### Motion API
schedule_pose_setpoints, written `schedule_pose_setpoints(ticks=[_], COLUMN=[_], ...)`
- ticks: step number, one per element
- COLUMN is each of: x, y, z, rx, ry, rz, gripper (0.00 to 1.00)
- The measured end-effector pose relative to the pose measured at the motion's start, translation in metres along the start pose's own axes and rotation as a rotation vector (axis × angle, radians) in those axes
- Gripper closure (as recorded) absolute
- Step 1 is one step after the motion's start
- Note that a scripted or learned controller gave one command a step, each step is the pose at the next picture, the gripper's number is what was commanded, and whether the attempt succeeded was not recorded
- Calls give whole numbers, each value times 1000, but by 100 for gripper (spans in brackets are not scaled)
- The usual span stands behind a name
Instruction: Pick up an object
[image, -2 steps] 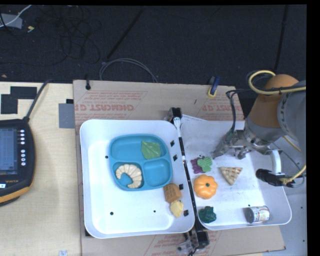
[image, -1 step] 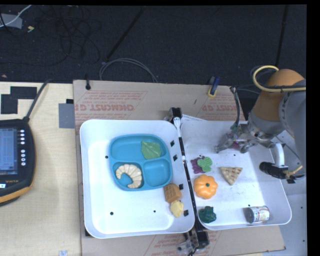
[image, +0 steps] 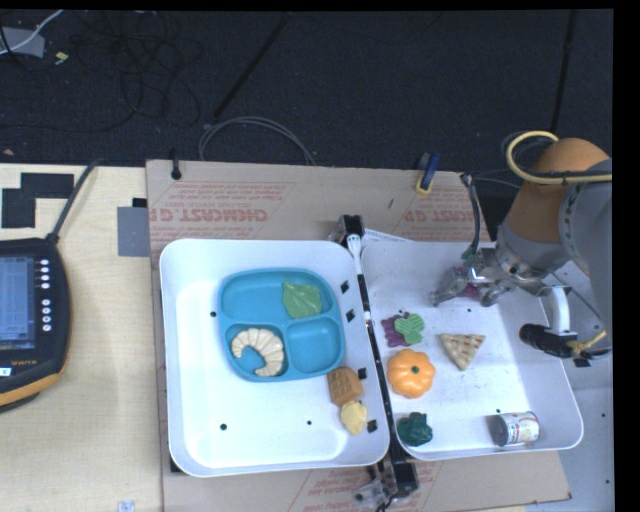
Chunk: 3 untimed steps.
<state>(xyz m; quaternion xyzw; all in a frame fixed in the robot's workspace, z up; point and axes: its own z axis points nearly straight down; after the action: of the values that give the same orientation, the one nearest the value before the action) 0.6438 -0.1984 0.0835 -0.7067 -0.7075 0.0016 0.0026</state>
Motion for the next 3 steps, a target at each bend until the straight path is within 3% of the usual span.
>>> schedule_pose_setpoints(ticks=[1, 2, 3], x=[-14, 42, -11], y=[0, -2, 0], z=[0, 0, -94], rx=[-1, 8, -12], ry=[0, 2, -6], rz=[0, -2, 4], gripper=[0, 0, 0])
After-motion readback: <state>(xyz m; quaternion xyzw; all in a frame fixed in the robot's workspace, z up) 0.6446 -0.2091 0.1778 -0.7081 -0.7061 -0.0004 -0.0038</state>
